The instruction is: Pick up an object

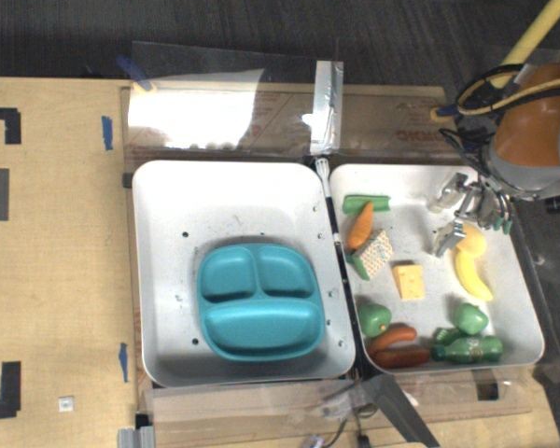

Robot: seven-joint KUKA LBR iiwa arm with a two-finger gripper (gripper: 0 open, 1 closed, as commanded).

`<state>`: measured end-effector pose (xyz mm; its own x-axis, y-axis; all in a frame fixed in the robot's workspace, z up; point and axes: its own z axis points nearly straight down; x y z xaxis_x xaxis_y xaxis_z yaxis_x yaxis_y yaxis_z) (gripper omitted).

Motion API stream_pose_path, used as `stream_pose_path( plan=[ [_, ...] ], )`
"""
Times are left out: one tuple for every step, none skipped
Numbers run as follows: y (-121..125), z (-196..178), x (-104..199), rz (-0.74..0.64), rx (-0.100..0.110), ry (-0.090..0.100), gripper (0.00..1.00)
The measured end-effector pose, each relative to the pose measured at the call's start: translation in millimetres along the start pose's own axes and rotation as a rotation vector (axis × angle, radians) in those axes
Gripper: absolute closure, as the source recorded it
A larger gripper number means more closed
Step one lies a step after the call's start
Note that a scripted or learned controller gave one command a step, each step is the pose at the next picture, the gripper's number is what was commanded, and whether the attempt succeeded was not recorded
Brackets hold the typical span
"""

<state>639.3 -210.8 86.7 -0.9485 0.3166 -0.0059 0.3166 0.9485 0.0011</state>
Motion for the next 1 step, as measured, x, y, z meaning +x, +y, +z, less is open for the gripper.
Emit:
stream_pose_path(
  plan=[
    [-33.5,-1.4,58.2,0.053,0.001,-0.001,0.0]
  ],
)
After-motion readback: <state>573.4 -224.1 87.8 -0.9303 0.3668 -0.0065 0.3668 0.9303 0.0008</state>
